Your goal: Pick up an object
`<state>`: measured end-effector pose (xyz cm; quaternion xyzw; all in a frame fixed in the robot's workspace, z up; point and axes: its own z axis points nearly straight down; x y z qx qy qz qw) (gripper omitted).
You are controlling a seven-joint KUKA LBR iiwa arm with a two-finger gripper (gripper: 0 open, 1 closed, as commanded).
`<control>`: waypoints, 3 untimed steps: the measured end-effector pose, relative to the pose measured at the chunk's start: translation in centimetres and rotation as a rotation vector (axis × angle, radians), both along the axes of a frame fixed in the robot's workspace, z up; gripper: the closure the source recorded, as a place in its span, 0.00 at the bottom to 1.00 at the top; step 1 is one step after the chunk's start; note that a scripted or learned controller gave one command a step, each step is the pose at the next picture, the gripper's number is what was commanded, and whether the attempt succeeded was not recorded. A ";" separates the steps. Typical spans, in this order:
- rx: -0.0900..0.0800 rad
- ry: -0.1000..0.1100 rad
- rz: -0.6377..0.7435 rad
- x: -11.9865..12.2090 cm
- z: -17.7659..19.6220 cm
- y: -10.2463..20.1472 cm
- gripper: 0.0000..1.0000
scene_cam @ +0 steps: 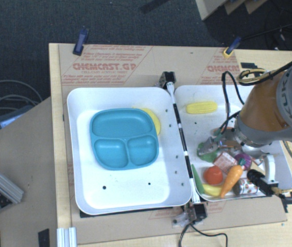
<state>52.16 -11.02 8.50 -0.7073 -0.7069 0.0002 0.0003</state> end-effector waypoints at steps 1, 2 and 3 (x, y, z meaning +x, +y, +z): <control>0.000 -0.002 0.001 0.8 0.0 1.3 0.00; -0.001 -0.004 0.000 0.9 1.0 1.3 1.00; -0.001 -0.004 0.000 0.8 1.0 1.3 0.00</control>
